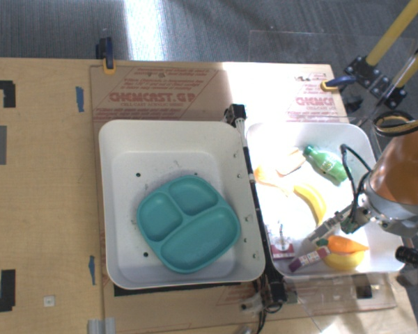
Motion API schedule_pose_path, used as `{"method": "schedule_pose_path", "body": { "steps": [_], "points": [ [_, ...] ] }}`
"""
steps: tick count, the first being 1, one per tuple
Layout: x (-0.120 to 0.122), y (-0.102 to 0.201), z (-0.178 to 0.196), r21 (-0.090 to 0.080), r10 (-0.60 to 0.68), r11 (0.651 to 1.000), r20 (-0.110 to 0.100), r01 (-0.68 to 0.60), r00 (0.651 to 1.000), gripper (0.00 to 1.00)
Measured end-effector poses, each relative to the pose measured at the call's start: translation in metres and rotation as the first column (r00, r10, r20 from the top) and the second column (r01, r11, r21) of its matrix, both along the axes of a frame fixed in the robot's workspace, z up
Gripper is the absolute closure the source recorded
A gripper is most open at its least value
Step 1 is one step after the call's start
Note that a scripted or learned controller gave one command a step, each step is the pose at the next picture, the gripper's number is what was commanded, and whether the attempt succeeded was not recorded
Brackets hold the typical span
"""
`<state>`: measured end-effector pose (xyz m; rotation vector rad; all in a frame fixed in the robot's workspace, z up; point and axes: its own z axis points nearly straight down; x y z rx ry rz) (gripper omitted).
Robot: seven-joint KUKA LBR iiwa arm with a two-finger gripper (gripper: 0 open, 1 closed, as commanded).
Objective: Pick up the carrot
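Observation:
The carrot, orange with a small green end pointing left, lies near the front of the right bin, resting against a yellow fruit. My gripper reaches in from the right and slants down to the left. Its tip is just above and left of the carrot's green end, close to it or touching it. Nothing is visibly lifted by it. The arm's orange band sits over the bin's right wall.
The right bin also holds a green bottle, a banana, a red and purple marker-like stick and pale flat pieces. In the left bin lies a teal divided plate.

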<state>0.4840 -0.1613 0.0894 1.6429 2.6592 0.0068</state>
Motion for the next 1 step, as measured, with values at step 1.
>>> {"method": "schedule_pose_path", "body": {
  "steps": [1],
  "points": [
    [0.0783, 0.0552, -0.0001, 0.005, -0.111, 0.994, 0.002, 0.111, 0.994, 0.0]
  ]
}}
